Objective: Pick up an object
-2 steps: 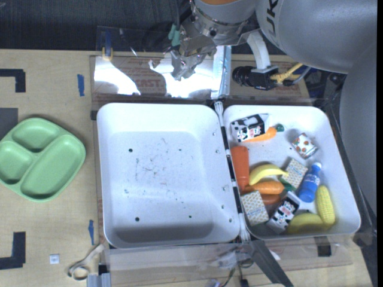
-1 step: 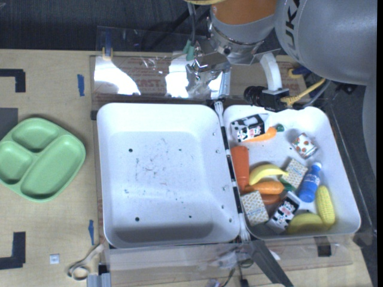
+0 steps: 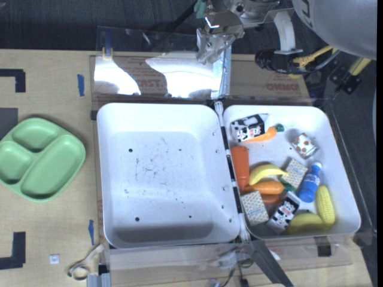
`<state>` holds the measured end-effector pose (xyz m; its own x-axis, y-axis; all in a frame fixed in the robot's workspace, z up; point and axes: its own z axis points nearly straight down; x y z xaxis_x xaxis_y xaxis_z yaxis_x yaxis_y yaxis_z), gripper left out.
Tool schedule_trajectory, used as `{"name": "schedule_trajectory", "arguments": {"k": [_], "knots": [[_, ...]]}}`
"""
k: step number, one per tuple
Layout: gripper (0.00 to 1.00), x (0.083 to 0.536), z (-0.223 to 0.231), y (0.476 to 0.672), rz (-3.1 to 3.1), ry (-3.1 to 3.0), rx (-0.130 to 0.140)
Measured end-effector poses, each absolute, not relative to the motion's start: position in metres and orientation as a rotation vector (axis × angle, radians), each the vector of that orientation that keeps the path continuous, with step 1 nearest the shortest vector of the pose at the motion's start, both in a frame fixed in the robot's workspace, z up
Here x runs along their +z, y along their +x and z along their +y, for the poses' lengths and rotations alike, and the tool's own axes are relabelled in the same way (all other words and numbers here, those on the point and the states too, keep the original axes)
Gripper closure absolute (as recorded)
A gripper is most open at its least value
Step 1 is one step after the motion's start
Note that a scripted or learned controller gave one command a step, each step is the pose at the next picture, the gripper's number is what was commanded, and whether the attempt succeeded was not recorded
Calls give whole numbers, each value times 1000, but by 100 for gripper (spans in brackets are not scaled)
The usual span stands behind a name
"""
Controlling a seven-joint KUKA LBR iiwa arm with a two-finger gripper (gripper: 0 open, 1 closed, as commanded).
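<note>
My gripper (image 3: 210, 48) hangs above the back edge of the bench, behind the gap between the two bins, well clear of all objects. The right bin (image 3: 341, 160) holds several toys: a cow-print carton (image 3: 248, 127), a carrot (image 3: 267, 135), a red-orange cylinder (image 3: 240, 165), a banana (image 3: 267, 173), a blue bottle (image 3: 309, 183), a corn cob (image 3: 324, 201), a yellow lemon (image 3: 305, 222), a second cow-print carton (image 3: 285, 211), cracker packs (image 3: 254, 206) and a small white-red box (image 3: 303, 144).
The left bin (image 3: 114, 160) shows its bare scuffed floor. A green divided plate (image 3: 39, 157) lies on the bench at far left. A shiny clear panel (image 3: 155, 70) stands behind the left bin. Cables and the arm's body (image 3: 335, 11) crowd the back right.
</note>
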<state>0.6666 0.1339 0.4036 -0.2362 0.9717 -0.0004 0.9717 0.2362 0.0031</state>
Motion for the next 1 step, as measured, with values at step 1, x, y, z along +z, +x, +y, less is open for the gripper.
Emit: {"name": "schedule_trajectory", "arguments": {"k": [1], "knots": [[100,436,74,621,2539,1851,-1]]}}
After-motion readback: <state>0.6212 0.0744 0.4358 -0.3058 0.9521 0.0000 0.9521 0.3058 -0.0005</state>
